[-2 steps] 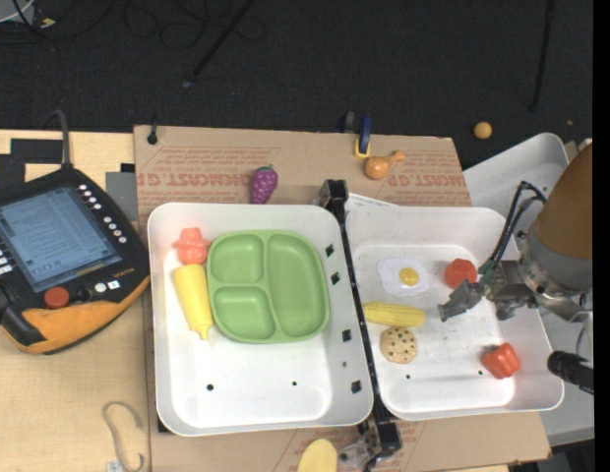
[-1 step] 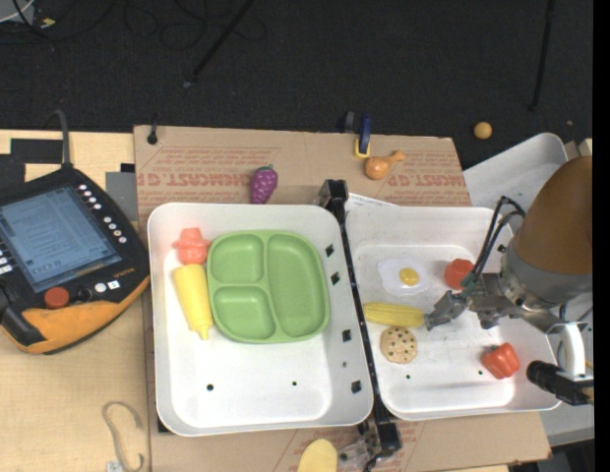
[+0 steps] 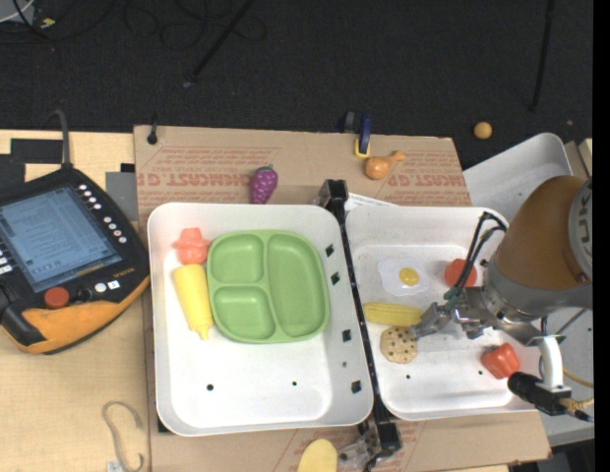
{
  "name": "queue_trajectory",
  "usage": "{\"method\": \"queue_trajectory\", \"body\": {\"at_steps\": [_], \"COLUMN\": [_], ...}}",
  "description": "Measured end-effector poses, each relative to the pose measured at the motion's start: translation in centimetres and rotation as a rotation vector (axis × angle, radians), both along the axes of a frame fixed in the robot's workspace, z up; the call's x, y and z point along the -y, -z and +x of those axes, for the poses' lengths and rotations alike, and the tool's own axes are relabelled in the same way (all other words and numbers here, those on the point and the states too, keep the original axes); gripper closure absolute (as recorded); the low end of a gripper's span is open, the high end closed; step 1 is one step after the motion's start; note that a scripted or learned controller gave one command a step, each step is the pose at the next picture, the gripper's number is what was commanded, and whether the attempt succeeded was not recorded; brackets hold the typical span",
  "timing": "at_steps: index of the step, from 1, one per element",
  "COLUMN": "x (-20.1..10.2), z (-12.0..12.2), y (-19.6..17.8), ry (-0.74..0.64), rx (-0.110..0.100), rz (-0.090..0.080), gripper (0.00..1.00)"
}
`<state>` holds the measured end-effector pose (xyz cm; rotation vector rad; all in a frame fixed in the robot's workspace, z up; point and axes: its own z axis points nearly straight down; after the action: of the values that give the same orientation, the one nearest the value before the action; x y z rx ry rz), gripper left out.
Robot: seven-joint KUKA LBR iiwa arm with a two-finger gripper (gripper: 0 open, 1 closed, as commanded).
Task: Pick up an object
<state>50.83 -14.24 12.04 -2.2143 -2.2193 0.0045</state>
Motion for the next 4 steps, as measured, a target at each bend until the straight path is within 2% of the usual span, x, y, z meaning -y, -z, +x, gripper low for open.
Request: {"method": "queue_trajectory", "body": {"at_steps": [1,2,4], "x": [-0.2,-0.2,-1.9], "z": [0.1,0.3,0.1], "y": [3.2,1.9,-9.4], "ry": [0.001,0.006,0.002], "rx": [0.004,0.011,0.009], "rz": [0.0,0.004,-0.002], "gripper": [0.0,1.0,1.0]}}
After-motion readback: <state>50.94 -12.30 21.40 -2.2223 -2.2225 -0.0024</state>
